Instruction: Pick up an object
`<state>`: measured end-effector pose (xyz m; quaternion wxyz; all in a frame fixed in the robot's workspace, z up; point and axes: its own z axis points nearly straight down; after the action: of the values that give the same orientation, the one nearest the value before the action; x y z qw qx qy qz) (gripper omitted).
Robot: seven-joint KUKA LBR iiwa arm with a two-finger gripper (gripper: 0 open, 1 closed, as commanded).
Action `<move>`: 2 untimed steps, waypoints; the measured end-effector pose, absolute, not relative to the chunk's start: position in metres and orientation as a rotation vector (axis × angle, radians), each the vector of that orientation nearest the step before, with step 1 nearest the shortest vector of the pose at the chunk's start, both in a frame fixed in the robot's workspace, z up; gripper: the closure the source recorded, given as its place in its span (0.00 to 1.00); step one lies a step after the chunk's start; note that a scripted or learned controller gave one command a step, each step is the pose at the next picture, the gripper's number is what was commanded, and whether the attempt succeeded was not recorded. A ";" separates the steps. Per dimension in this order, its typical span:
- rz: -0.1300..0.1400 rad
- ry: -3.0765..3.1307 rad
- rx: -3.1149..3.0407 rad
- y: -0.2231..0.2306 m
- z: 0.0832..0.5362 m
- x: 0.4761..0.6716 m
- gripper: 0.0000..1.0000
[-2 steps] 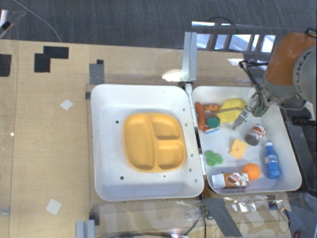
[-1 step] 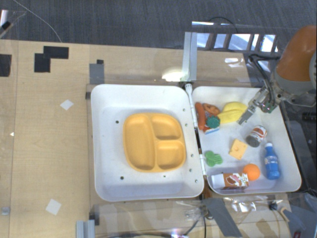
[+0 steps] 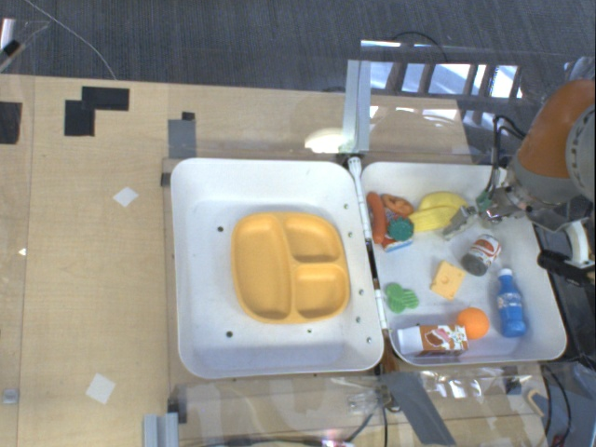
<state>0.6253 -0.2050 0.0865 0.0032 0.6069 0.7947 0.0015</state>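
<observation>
Tool (image 3: 463, 220) reaches from right, low beside banana (image 3: 438, 210).

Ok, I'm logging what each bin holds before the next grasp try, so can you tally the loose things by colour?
Yellow: 3 (divided tray, banana, cheese wedge)
Orange: 2 (carrot, orange fruit)
Green: 1 (small green piece)
Blue: 1 (bottle)
Mixed colours: 2 (can, carton)
Total: 9

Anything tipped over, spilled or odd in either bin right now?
Nothing spilled or visibly damaged. In the right bin, the can, blue bottle and juice carton lie on their sides. The yellow tray sits slightly askew in the left bin.
</observation>
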 end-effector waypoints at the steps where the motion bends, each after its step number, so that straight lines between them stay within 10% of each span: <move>1: -0.003 2.650 1.683 -0.161 0.086 0.666 0.00; 2: -0.016 2.522 1.864 -0.113 0.089 0.668 0.00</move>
<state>0.6676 -0.1129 0.0891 0.0028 0.5945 0.8041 -0.0050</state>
